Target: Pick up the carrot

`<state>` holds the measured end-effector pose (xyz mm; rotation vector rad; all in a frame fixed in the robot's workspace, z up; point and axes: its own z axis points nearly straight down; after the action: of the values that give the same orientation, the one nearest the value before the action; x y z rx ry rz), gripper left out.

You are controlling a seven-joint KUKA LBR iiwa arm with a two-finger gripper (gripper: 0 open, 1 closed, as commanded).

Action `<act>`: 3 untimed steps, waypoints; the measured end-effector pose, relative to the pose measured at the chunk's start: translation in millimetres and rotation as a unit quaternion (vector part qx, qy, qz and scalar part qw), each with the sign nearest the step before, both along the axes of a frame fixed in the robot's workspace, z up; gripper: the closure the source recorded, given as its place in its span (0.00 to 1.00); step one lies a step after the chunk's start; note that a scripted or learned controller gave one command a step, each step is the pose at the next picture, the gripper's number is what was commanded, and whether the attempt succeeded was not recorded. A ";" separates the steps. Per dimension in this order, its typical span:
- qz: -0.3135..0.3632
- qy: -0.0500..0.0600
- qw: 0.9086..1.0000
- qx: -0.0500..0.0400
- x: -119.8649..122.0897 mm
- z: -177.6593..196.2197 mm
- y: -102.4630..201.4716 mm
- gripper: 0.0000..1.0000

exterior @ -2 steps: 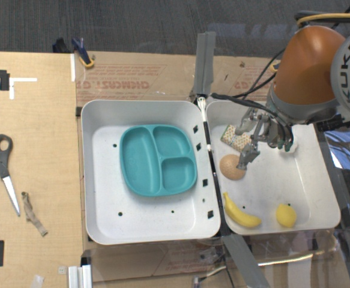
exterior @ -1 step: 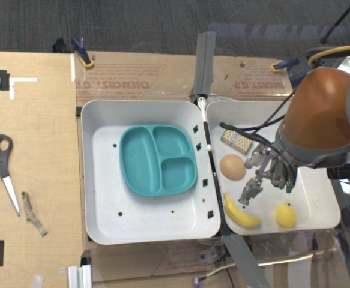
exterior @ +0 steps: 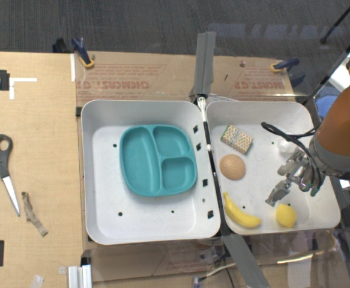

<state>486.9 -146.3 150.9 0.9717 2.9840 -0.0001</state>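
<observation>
Nearest the camera, a banana (exterior: 242, 214) and lemon (exterior: 286, 215) lie in the right bin (exterior: 265, 116). Just above the lemon hangs the pincer (exterior: 281, 192), holding nothing; how far it gapes I cannot tell.

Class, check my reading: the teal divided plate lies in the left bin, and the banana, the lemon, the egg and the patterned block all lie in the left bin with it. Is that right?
Not quite. The camera view shows the teal divided plate in the left bin, but the banana, lemon, egg and patterned block lie in the right bin.
</observation>
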 end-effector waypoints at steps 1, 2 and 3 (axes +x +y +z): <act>0.026 0.000 1.000 0.000 60.1 -58.7 50.5 0.00; -0.063 0.009 0.998 0.001 125.5 -59.3 52.3 0.00; -0.061 -0.005 0.998 -0.001 132.8 -43.4 51.8 1.00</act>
<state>619.7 -94.5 107.5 1.1485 2.9089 0.0008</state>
